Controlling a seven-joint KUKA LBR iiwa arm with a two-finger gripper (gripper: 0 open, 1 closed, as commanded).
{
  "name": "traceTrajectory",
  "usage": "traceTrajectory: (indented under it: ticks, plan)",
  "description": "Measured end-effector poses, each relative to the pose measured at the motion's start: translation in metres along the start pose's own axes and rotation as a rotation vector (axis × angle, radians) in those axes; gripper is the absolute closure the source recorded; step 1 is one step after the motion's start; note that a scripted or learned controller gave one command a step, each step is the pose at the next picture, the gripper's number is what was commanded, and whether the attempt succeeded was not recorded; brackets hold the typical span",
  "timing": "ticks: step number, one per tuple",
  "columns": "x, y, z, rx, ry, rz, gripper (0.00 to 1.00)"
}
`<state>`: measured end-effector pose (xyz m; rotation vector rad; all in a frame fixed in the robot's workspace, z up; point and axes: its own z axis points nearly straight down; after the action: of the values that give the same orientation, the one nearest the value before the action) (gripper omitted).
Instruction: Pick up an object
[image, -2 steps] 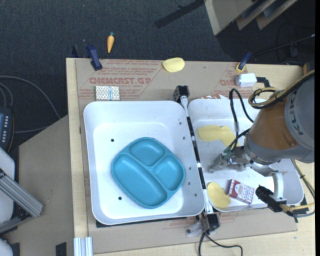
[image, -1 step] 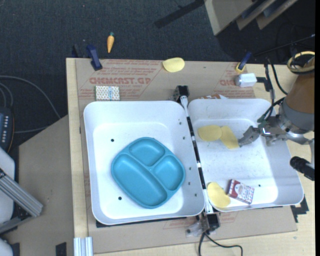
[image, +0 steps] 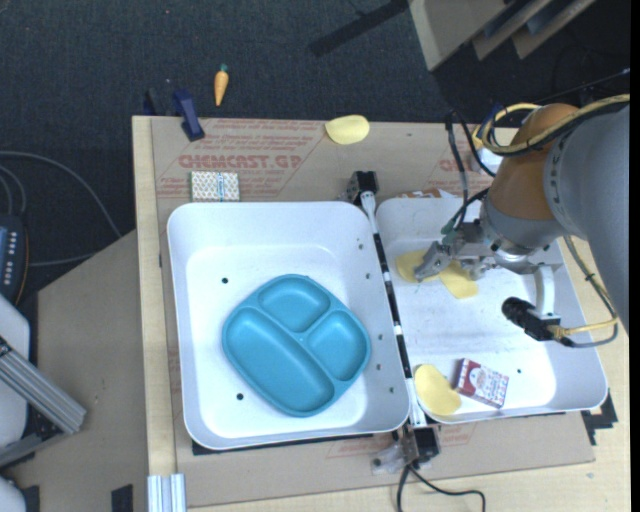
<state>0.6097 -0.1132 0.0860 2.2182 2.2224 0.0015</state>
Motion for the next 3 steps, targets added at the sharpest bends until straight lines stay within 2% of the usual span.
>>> traceTrajectory:
  ticks: [1,2,3]
  plan:
    - [-0.030,0.025,0.001,0.000,-0.001,0.001,0.00]
    - [-0.007,0.007,0.001,0.004,0.001,0.001,0.00]
    - [-0.007,0.007,-0.009,0.002,-0.001,0.000,1.00]
